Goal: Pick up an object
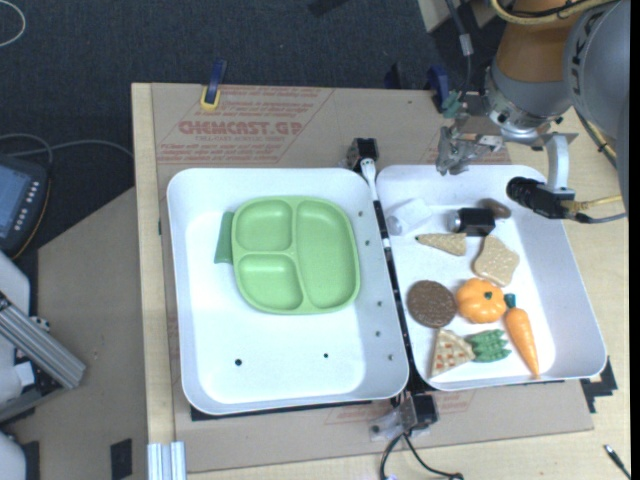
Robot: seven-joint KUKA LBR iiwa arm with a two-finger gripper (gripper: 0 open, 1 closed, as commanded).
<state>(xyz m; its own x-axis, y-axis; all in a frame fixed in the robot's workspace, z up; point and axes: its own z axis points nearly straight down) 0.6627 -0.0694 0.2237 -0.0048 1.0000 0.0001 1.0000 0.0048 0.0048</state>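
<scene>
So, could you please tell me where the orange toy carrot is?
The orange toy carrot lies in the right white bin, near its front right corner, beside the orange pumpkin.

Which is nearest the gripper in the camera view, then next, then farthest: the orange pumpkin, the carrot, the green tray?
From the gripper, above the right bin's far edge:
1. Orange pumpkin, middle of the right bin.
2. Carrot, right bin's near right.
3. Green tray, left bin.

The brown board (pixel 250 118) reads "CHEMCAST GP" in red.
</scene>
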